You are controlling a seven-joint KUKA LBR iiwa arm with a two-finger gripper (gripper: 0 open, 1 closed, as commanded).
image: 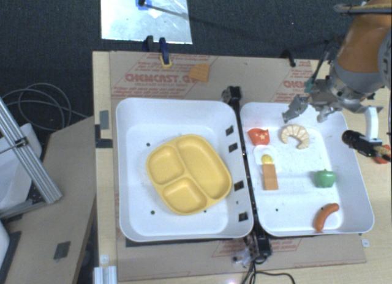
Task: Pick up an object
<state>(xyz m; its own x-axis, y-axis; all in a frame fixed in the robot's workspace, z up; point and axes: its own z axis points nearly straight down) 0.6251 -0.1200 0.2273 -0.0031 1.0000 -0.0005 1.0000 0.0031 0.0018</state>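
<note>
Dark carpet surrounds bench; two white bins abut. Left bin carries a yellow divided tray. Right bin keeps the pick candidates spread apart, giving room for fingers: croissant, red piece, green pepper, sausage. Hand hangs spread and empty, just above the croissant's far side.

The gripper hangs with fingers spread over the far edge of the right bin, just above a croissant. That bin also holds a strawberry, an orange block, a green pepper and a sausage. The left bin holds a yellow divided plate.
</note>
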